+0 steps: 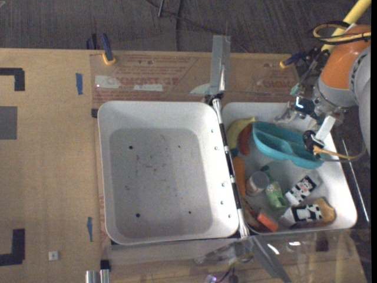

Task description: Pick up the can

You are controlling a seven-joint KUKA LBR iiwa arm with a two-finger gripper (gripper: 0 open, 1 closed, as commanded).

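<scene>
Well, the gripper [294, 111], open or closed I cannot tell, hangs by the blue dish [283, 141], and the little can [257, 182] stands down and left of it, past that dish, so it should move over the can and come straight down, missing the green thing [274, 194].

Dark grey carpet floor [70, 10], black cable loops [159, 7], pale wooden bench [47, 158], blue tape strips [79, 82], black corner marks [19, 78].
</scene>
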